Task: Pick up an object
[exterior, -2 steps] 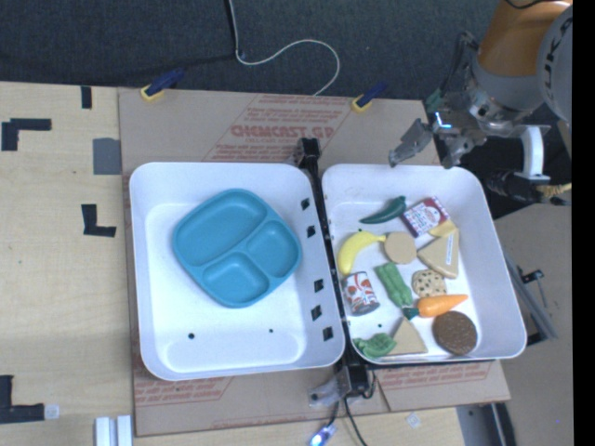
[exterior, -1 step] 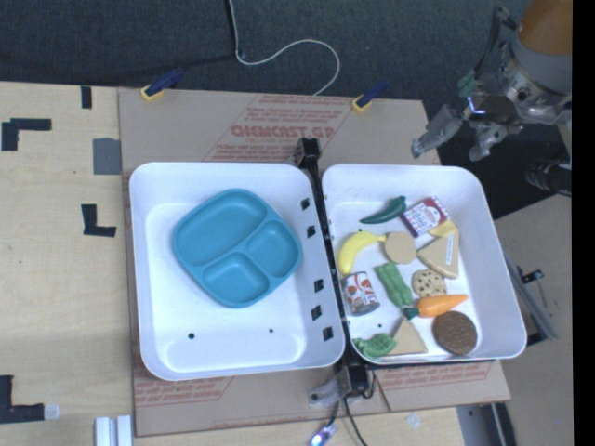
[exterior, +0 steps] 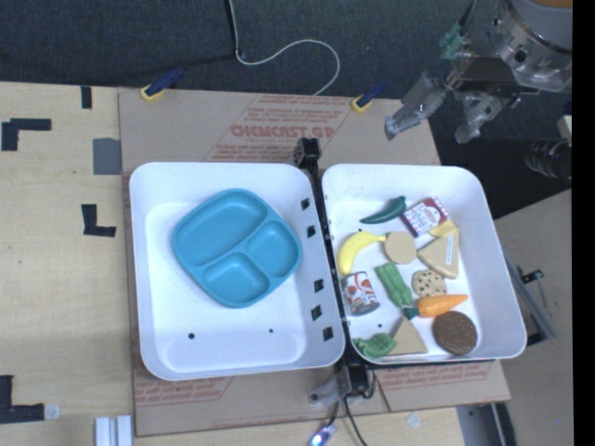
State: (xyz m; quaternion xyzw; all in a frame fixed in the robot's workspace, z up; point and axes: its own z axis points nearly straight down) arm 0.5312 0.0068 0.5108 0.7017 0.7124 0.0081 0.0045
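Observation:
My gripper (exterior: 440, 114) hangs open above the bench, beyond the far edge of the right bin (exterior: 483, 203), with nothing between its two spread fingers. The right bin holds several toy foods: a yellow banana (exterior: 357, 247), a green chili (exterior: 383, 212), a red-and-white carton (exterior: 424, 217), a round cracker (exterior: 402, 247), a cheese wedge (exterior: 444, 249), a cookie (exterior: 428, 283), a carrot (exterior: 441, 305), a brown patty (exterior: 456, 333), a small can (exterior: 361, 292) and a green pickle (exterior: 394, 284).
The left bin (exterior: 149, 249) holds a blue divided plate (exterior: 236, 246). A hinge strip (exterior: 318, 249) runs between the bins. A white cable (exterior: 279, 54) trails over the cardboard base behind them.

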